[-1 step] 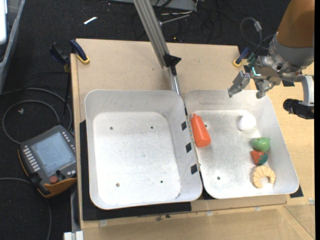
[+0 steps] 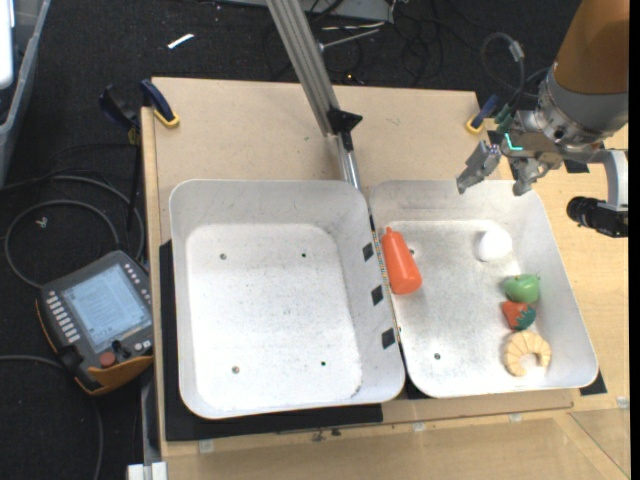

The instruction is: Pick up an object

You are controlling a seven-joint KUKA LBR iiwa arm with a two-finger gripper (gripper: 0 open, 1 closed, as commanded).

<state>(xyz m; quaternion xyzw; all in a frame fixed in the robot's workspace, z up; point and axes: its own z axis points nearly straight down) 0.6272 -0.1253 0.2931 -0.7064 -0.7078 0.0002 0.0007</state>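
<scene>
Here, my end effector (image 2: 501, 173) hung open and held nothing, above the far rim of the right bin (image 2: 440, 368). Inside that bin: carrot (image 2: 401, 262) against its left wall, white ball (image 2: 492, 244) near the far right, green piece (image 2: 521, 288), red piece (image 2: 518, 314) and shrimp (image 2: 526, 352) along its right side.

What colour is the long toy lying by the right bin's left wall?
Orange toy, clear in the camera view.

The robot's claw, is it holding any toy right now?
No. The gripper is open with nothing between its fingers, above the right bin's far edge; the orange carrot lies untouched.
</scene>
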